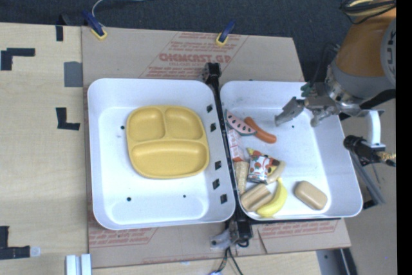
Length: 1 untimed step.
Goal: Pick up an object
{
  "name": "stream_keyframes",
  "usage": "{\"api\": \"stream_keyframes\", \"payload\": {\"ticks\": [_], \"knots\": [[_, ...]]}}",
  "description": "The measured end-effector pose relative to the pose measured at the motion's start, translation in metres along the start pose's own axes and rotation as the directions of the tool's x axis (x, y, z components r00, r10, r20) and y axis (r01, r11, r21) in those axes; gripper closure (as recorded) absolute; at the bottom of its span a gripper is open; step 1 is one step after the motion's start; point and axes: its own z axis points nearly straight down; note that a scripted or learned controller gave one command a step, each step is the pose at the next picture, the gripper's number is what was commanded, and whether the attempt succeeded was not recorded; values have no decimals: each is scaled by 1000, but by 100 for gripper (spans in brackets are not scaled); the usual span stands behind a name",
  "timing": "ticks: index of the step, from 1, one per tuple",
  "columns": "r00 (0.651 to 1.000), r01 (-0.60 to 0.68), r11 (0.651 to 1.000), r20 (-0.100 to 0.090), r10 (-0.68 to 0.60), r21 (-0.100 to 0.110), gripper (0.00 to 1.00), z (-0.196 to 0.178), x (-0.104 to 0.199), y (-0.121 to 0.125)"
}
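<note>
Gripper [297, 111] looks open and empty, I think, with the hot dog [260, 131] just down-left, lying diagonal.

Yellow divided plate [167, 142] in left bin [106, 138], cardboard sheet [187, 55], two blue-yellow clamps [95, 26]

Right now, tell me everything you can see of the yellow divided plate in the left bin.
The yellow divided plate lies flat, face up, near the middle of the left bin. It looks like smooth moulded plastic with rounded corners and raised ridges that split it into three compartments: two smaller ones at the far side, one wide one at the near side. All three hold nothing. It rests on the bin floor, apart from the walls, and nothing else touches it.
</note>
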Motion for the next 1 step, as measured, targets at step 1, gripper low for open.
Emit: {"api": "stream_keyframes", "payload": {"ticks": [1], "knots": [[1000,1,1000,1,-1,-4,0,124,-1,34]]}}
